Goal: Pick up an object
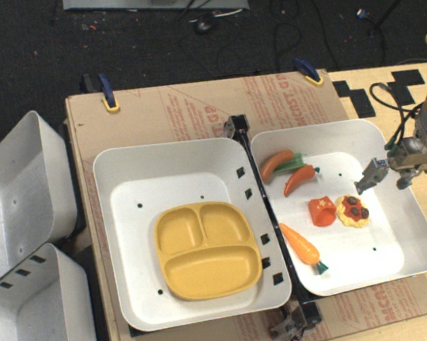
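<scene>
The right bin holds several toy foods. An orange sausage-like piece with a green end lies at its back left, and a red pepper lies just in front of it. A red lump and a yellow tart with dark berries sit side by side in the middle. An orange carrot lies near the front left. My gripper hangs over the bin's right side, up and to the right of the tart. It is open with nothing between its fingers.
The left bin holds a yellow divided plate. A black divider runs between the two bins. Spare white bins stand to the left of the bench, and cables trail at the right near the arm.
</scene>
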